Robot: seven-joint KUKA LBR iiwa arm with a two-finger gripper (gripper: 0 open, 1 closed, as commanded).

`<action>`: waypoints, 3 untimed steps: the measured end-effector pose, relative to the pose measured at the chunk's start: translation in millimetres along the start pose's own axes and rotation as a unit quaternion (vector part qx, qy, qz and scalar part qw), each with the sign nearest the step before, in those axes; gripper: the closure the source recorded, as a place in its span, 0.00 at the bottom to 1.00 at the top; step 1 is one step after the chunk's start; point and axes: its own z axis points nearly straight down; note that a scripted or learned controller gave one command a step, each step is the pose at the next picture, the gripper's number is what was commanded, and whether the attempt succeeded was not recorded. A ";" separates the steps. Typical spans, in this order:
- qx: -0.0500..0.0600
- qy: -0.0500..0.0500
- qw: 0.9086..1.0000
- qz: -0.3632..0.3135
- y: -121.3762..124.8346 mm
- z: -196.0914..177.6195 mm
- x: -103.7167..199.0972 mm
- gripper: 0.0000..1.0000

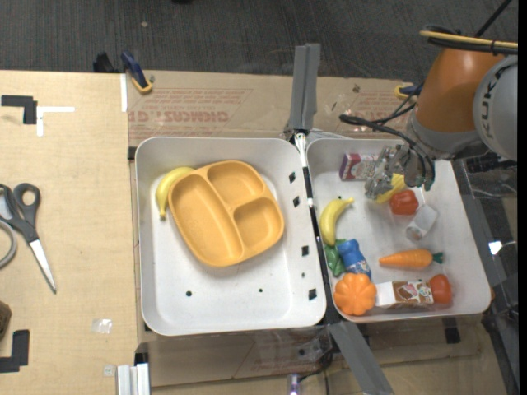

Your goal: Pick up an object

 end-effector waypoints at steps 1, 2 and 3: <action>0.000 0.004 0.997 0.074 -5.0 11.9 122.9 1.00; 0.000 0.002 0.999 0.033 13.9 11.3 132.1 1.00; -0.001 0.003 0.999 -0.051 6.3 -24.6 145.6 1.00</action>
